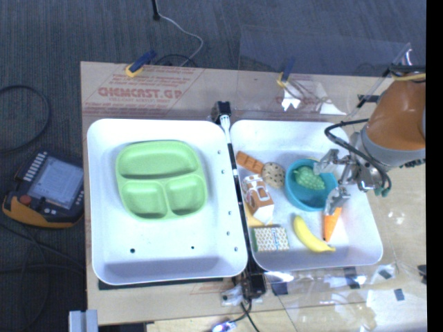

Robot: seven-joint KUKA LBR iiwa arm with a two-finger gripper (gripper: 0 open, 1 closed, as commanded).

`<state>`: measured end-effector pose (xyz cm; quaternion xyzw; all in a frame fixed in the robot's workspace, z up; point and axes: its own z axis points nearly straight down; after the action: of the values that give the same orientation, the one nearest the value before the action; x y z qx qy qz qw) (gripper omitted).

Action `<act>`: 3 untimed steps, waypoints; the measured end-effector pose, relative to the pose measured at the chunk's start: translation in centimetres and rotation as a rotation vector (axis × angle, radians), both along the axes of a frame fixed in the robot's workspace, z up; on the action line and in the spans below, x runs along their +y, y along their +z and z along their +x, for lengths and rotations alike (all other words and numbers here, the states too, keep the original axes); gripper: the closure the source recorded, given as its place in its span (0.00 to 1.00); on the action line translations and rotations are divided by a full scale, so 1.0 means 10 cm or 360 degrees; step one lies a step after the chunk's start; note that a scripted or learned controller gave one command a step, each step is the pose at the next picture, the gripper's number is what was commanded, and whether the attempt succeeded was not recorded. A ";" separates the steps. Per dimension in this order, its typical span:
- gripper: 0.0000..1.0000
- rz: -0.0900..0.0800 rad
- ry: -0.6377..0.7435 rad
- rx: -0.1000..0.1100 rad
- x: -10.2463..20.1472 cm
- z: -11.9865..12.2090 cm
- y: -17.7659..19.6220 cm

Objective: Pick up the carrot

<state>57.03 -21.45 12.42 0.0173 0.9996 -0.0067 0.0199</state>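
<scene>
— Where's the carrot [331, 225]?
— Right bin [360, 251], between the banana [311, 234] and the bin wall, below the blue bowl [309, 192].
— And the gripper [337, 200]?
— Fingers spread open, right above the carrot's top, beside the bowl.

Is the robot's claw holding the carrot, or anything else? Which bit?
It cannot be told. The gripper sits at the top end of the carrot, but the view is too small to show a hold.

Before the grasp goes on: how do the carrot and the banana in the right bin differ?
The carrot is orange, straight and tapered; the banana is yellow and curved. The carrot stands nearly up-down in the view, directly under the gripper, while the banana runs diagonally to its left, away from the gripper. The banana looks longer. Both lie in the right bin, near its front edge, close together.
</scene>
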 end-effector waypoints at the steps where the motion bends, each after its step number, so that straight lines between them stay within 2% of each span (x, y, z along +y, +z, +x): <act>1: 0.00 -0.0040 0.0274 -0.0061 0.12 -0.18 -0.09; 2: 0.00 -0.0021 0.0137 -0.0056 0.18 -0.48 -0.10; 3: 0.00 -0.0007 0.0660 0.0038 0.49 -0.70 -0.25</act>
<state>50.00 -16.55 9.88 -0.1890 0.9819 -0.0047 0.0090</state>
